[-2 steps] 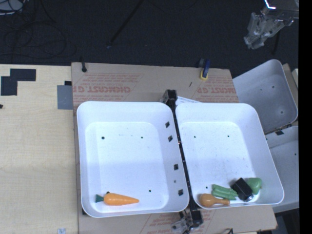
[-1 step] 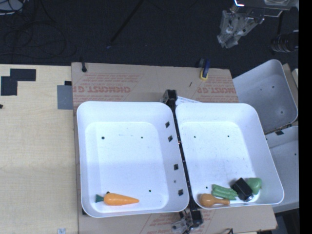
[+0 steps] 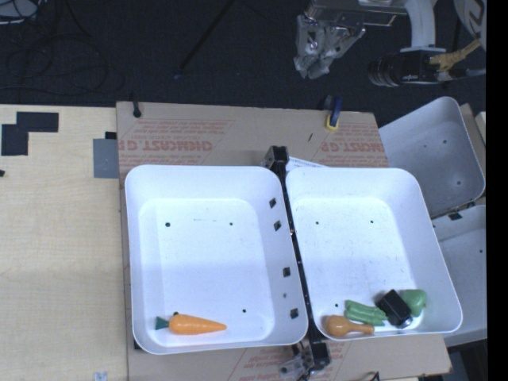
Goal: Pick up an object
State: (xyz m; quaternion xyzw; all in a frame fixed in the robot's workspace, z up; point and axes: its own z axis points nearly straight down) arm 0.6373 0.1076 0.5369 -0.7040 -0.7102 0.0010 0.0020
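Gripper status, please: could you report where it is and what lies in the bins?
Gripper high above the bins. Carrot in left bin. Green vegetables, black block in right bin.

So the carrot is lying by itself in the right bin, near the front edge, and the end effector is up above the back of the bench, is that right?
Not quite. The carrot lies by itself in the left bin, not the right bin, near the front edge. The end effector is indeed up above the back of the bench. The camera view shows this.
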